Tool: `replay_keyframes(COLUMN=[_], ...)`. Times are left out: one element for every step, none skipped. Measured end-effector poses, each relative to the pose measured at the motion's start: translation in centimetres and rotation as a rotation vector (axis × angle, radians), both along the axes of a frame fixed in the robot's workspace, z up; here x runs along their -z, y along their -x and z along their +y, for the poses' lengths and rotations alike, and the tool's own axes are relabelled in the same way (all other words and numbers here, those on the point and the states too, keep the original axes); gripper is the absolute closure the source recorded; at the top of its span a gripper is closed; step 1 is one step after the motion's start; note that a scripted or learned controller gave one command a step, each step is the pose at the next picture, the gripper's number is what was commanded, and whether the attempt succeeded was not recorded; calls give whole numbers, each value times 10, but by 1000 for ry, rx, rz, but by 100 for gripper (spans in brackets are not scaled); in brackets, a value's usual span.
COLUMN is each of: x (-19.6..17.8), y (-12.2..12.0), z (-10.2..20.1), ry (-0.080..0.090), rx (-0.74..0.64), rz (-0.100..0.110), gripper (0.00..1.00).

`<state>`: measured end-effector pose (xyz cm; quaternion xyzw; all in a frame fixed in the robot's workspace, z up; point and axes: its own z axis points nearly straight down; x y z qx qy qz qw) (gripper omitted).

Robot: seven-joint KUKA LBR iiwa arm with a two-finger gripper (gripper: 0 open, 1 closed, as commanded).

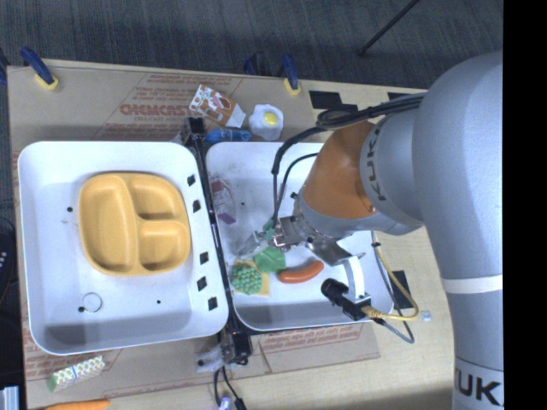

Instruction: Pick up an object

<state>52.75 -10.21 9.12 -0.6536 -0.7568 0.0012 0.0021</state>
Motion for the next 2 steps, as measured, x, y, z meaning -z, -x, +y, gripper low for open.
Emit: replay_keyframes(x=[0, -10], y=[37, 37], z=[-47, -47], ry=[0, -1], rx=[201, 195], rz=[2, 3], gripper=[0, 100])
